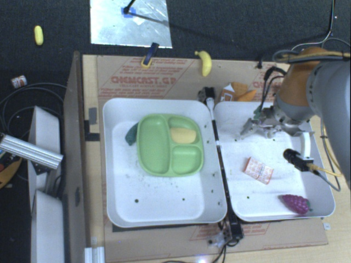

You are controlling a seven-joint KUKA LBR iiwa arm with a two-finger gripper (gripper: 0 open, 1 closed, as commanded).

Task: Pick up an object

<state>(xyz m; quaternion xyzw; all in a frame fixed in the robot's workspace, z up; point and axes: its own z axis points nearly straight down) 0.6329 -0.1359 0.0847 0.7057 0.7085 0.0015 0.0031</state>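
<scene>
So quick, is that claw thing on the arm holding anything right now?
Gripper: fingers spread open over the right bin, nothing between them.

the grey arm reaches in from the right; its orange band sits above the wrist; the gripper points down-left, fingers spread, holding nothing

Even overhead light falls across the bench, leaving only faint, soft shadows inside the two shallow white plastic bins. A crinkled silver foil sheet at far left throws bright glare. The dark floor stays dim, and the whole frame is slightly soft and grainy.
</scene>
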